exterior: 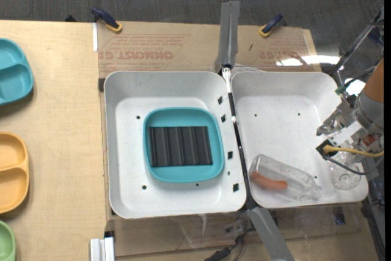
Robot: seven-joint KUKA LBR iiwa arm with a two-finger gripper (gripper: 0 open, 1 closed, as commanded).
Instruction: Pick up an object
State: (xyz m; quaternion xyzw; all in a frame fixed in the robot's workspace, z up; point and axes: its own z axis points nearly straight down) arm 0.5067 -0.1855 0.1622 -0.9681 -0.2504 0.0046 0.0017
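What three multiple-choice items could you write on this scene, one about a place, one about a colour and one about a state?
1. Where does the turquoise square plastic tray with a dark ribbed insert lie?
A. in the left white bin
B. on the wooden bench
C. on the grey floor

2. What colour is the small oblong thing at the clear plastic bottle in the right white bin?
A. green
B. orange-red
C. blue

3. How does the clear plastic bottle rest?
A. standing upright
B. lying on its side
C. leaning on the tray

Answers:
1 A, because the left bin's white floor shows all round the tray.
2 B, because an orange-red streak shows through the clear wall of the bottle.
3 B, because the bottle's long body stretches flat along the bin floor.
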